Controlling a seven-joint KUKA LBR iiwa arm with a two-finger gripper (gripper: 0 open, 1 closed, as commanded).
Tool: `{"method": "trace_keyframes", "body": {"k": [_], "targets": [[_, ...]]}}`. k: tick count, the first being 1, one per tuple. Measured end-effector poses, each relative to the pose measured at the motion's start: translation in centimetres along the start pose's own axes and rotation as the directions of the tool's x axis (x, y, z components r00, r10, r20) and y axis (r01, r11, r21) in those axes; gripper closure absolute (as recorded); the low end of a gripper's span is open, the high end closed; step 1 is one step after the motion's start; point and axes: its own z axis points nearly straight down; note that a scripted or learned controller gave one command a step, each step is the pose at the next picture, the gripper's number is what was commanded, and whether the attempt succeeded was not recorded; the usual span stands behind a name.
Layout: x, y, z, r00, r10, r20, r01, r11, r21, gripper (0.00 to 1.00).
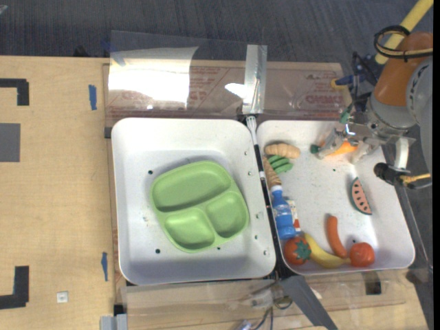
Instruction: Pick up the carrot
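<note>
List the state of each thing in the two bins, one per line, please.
Green divided plate: upright in left bin, nothing on it.
Carrot: at right bin's far edge, under the end effector; grip unclear.
Watermelon slice: flat.
Banana: lying between two tomatoes.
Blue bottle: on its side.

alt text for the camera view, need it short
The grey arm's gripper is at the far edge of the right bin, right by the carrot. The same bin holds a watermelon slice, a banana, two tomatoes and other toy food. The left bin holds a green divided plate.
</note>
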Motion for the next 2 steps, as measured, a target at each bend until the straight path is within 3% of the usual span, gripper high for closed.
{"method": "trace_keyframes", "body": {"k": [1,2], "targets": [[0.04,-0.27,-0.68,1.0,-0.003,0.001,0.003,1.0,0.012,1.0],[0.02,-0.07,-0.92,1.0,-0.003,0.003,0.003,1.0,0.002,0.0]]}}
